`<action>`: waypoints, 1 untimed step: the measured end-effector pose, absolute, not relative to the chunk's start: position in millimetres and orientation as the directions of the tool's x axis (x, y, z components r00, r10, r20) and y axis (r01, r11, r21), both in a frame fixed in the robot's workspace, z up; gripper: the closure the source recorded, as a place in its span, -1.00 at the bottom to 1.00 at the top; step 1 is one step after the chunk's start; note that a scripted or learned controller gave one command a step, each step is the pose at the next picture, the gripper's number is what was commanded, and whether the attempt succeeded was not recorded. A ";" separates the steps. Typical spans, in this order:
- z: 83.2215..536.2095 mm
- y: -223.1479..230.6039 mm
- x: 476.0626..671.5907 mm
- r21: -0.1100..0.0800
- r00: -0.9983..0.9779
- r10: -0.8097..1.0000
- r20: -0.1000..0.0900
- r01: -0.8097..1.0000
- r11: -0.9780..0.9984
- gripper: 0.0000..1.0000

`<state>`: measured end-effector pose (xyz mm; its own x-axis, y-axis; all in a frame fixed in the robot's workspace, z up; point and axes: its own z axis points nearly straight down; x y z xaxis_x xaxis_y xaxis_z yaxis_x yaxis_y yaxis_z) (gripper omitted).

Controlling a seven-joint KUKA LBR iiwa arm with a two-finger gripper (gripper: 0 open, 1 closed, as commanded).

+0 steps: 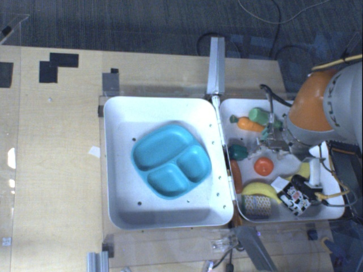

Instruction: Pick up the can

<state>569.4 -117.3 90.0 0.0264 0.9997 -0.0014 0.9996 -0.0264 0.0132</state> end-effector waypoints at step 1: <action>87.8 -191.2 623.2 0.008 0.149 0.989 -0.002 0.989 -0.149 -1.00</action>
<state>623.2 -191.2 87.8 0.1488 0.9889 -0.0017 0.9888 -0.1488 0.0080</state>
